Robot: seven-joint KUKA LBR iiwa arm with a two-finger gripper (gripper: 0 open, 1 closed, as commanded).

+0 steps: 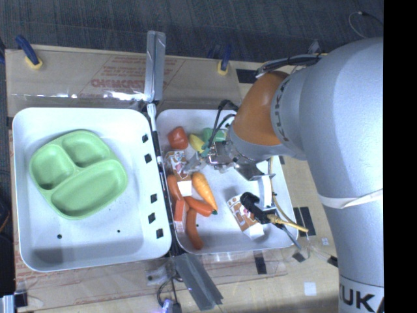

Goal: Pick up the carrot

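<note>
Overhead slanted view of the bench (85,77). The grey arm (339,122) enters from the view's right and takes up most of that side; its orange band (259,116) sits over the far part of the right-hand bin (277,240). The left-hand bin (39,246) holds one thing, a pale green divided plate (78,173) with three compartments, lying flat towards the bin's far left. A grey metal bar (155,64) runs along the seam between the two bins.

The gripper (212,156) hangs below the wrist over the far middle of the right-hand bin; the wrist hides its working end, so whether it is spread or closed cannot be told, and nothing is seen held in it.

The carrot (203,188) lies on the floor of the right-hand bin, left of centre, just nearer the camera than the gripper; its thick end points to the gripper and its tip to the near right. Beside it, along the bin's left wall, lie several red-orange sausage-shaped pieces (193,228). A brown and white carton (242,215) lies right of the carrot, apart from it. At the far end sit a red tomato (177,137), a yellow piece (195,142) and a green piece (208,134), close together. Two blue clamps (29,54) grip the bench's far edge
</note>
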